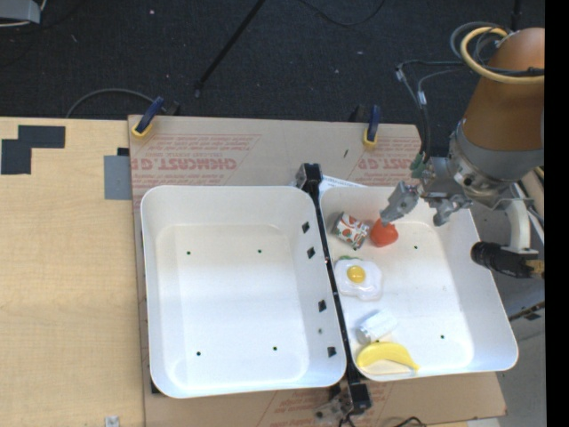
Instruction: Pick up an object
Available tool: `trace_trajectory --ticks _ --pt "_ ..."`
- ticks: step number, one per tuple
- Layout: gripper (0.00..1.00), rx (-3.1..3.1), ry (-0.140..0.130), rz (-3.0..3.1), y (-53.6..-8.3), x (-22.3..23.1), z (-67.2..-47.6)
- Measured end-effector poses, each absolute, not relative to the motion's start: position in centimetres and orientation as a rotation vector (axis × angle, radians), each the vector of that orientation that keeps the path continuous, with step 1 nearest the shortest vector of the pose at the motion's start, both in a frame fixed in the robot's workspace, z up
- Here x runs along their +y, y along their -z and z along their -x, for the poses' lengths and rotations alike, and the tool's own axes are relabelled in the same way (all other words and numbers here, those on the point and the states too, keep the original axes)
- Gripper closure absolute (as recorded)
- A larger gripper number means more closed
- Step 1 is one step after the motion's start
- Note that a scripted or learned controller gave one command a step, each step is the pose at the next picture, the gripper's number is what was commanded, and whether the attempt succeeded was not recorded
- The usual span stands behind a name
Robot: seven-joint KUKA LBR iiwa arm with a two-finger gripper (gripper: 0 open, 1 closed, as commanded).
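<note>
The right bin [462, 327] holds several small objects. A red-orange object [385, 233] lies near its far wall, with a small red-and-white patterned packet [350, 229] just left of it. A toy fried egg [356, 276] sits nearer the divider. A white block [377, 325] and a yellow banana [388, 355] lie at the front edge. My gripper [397, 205] hangs above the far part of the right bin, its grey finger pointing down-left toward the red-orange object, just up and right of it.
The left bin [231, 292] stands beside the right one, joined by a black divider strip [322, 274]. Both rest on a cardboard sheet [231, 149] held by blue and yellow clamps. Cables and a black fitting [502, 258] hang at the right.
</note>
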State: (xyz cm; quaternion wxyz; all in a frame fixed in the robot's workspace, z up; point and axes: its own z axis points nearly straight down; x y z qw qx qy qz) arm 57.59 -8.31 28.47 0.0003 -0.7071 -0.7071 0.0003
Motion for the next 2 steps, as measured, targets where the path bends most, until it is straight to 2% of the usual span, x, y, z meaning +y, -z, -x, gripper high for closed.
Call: trace_trajectory --ticks 1,2 --pt "0.0 -2.216 -0.006 2.22 -9.0 -11.6 -57.2" --pt "0.0 -2.222 0.004 2.226 -9.0 -14.8 -55.0"
